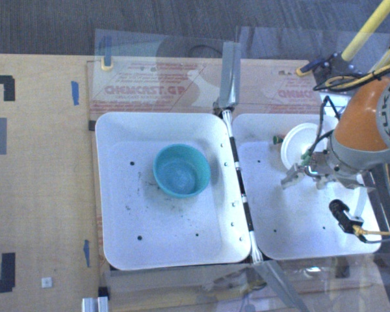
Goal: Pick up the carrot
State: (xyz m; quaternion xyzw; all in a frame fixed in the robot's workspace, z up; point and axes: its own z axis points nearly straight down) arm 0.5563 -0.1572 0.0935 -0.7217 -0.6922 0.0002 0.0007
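Carrot's look and place cannot be made out. Much of the right bin (266,233) is being covered by the arm (364,119). The gripper (307,174) is being held over that bin, beside a white dish (294,145) that is being half hidden; its opening and any load cannot be told. A small green speck (275,138) is too tiny to identify.
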